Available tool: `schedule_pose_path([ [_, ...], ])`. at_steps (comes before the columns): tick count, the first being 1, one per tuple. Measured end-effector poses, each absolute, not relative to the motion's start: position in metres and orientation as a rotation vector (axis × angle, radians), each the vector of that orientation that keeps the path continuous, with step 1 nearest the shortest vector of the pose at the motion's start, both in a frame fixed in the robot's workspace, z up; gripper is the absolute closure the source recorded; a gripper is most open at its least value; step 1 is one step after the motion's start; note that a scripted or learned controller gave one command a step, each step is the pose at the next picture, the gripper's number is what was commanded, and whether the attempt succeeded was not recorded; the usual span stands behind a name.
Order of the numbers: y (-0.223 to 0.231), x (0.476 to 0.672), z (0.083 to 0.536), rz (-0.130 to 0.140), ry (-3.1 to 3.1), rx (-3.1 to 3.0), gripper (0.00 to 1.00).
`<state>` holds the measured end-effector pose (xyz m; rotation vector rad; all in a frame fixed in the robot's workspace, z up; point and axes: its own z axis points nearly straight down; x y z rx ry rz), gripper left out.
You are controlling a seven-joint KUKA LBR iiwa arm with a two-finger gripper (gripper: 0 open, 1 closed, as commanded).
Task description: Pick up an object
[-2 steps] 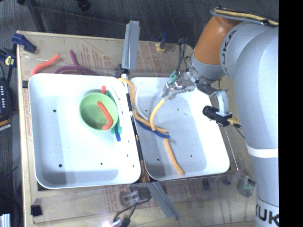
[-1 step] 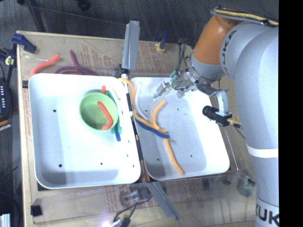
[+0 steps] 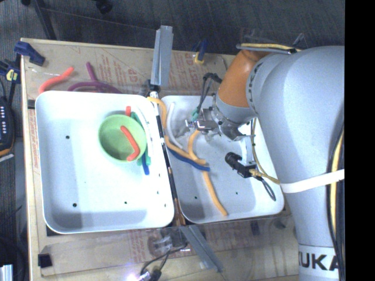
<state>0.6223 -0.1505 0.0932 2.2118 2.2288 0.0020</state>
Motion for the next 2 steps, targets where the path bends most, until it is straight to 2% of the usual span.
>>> schedule_pose_path([
  [1,-0.148,0.623,0.103,0.003,2.241,2.205,1.00],
  [2,-0.139,0.657,0.191,0.001,2.496,1.907,1.00],
])
